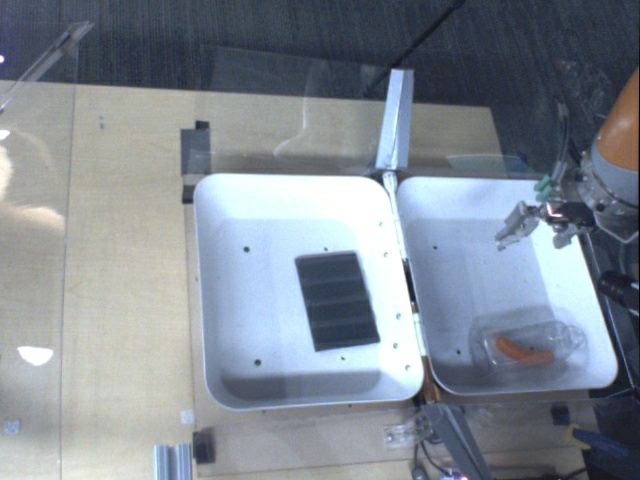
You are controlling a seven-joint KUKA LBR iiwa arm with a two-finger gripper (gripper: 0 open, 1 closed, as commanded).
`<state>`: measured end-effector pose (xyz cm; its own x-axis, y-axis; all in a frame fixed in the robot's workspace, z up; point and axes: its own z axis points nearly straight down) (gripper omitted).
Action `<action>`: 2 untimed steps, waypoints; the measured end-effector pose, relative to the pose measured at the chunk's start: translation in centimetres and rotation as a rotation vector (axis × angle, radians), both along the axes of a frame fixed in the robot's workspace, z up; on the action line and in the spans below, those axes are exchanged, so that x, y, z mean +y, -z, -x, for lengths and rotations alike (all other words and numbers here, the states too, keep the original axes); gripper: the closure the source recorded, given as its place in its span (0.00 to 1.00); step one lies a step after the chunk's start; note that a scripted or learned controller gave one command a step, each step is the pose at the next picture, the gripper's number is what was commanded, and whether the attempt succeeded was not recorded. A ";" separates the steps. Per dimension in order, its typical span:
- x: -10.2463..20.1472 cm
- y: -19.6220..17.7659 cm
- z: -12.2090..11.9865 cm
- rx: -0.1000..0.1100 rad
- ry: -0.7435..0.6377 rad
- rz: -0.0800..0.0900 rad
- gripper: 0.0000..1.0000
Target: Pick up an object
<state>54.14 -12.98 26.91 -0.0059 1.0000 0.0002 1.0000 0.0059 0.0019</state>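
Bench (120,268): pale wood, bearing two shallow white bins side by side.

Left bin (230,268): holds one dark ribbed rectangular pad (337,300), lying flat near the middle, slightly turned.

Right bin (450,258): holds one clear plastic bottle (525,342) with an orange piece inside, lying on its side at the near right corner.

Gripper (535,223): poised over the far right part of the right bin, well apart from the bottle. Nothing visible between its fingers; their spread cannot be told.
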 end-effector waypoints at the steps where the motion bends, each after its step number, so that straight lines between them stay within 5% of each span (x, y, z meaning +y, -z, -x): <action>1: -1.1 11.3 5.4 0.001 -0.071 0.000 0.00; 2: -3.7 18.0 5.0 -0.011 -0.137 0.002 0.00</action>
<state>49.14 -16.68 8.96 -0.1420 0.9899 -0.0030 0.9898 0.1420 0.0126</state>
